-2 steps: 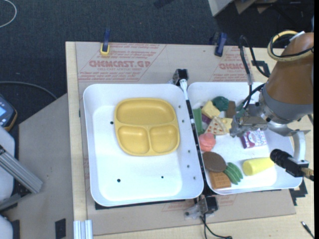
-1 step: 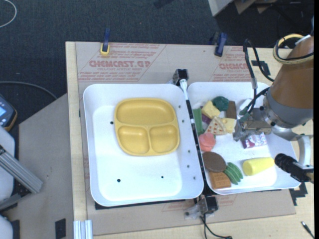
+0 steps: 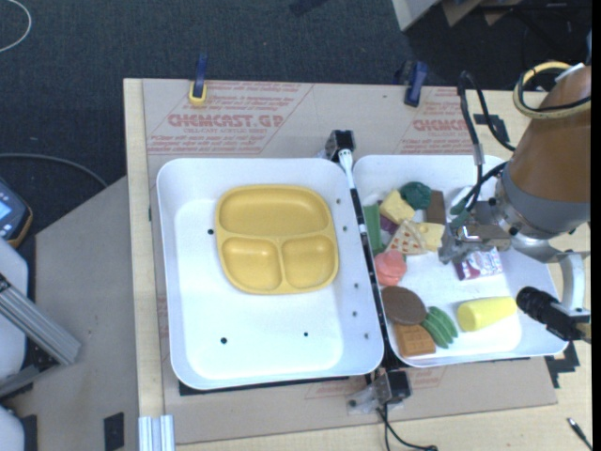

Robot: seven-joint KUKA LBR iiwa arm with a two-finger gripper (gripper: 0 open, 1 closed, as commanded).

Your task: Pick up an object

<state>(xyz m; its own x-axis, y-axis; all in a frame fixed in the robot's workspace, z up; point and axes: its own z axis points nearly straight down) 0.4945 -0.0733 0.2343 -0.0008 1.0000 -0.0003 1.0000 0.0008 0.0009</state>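
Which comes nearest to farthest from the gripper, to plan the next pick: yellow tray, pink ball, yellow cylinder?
1. Pink ball, just left of the gripper.
2. Yellow cylinder, below it; close to call with 1.
3. Yellow tray, in the left bin.

We see the arm (image 3: 554, 158) cut off by the right edge, so its upper links lie out of frame. Its wrist covers the far right portion of the right bin (image 3: 413, 355). The claw (image 3: 467, 242) is too cluttered for us to tell how its jaws stand. A small purple packet (image 3: 479, 266) lies partly beneath it; its print is unreadable. The toy food pieces (image 3: 404, 224) overlap, and their shapes are partly hidden.
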